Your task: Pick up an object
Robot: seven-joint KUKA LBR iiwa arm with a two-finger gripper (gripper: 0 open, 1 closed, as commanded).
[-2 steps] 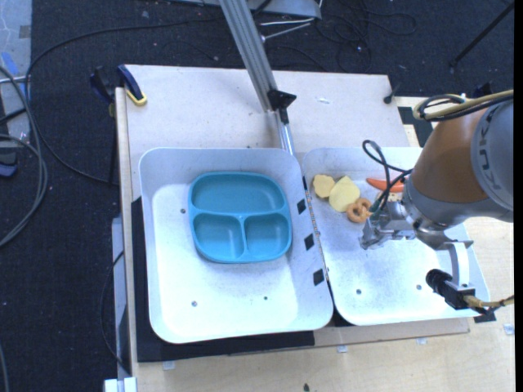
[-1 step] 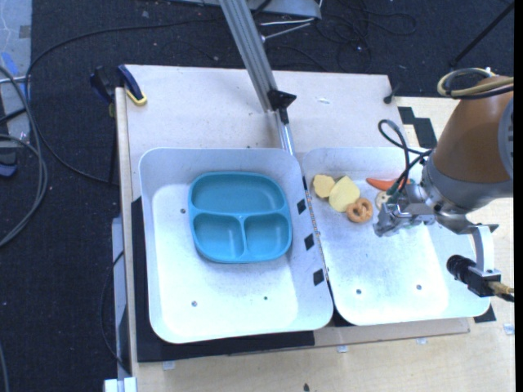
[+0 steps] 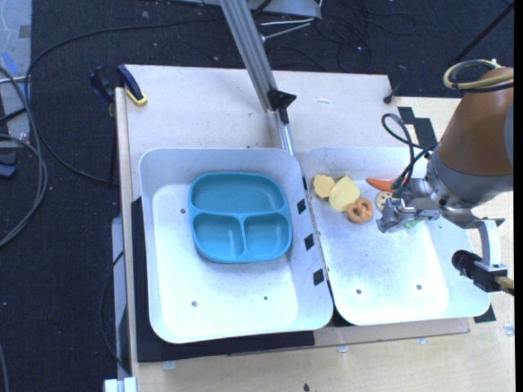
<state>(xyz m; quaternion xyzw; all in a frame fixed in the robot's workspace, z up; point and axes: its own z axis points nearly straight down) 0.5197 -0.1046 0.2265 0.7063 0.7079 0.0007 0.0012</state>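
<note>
Pretzel point(image 3: 359, 211) sits in the right bin point(image 3: 392, 292) jammed against the yellow pieces point(image 3: 337, 192), just beside the pincer point(image 3: 395, 219) (can't tell if it's wide or narrow), so a grab probably nudges the cluster and misses.

Right bin point(image 3: 409, 296): the near floor is open to passage; the far end is crowded by yellow pieces point(image 3: 337, 191), a pretzel point(image 3: 359, 211), a carrot point(image 3: 380, 183) and the gripper point(image 3: 396, 219). Left bin point(image 3: 237, 300): a blue tray point(image 3: 240, 216) fills the middle, leaving margins free.
</note>
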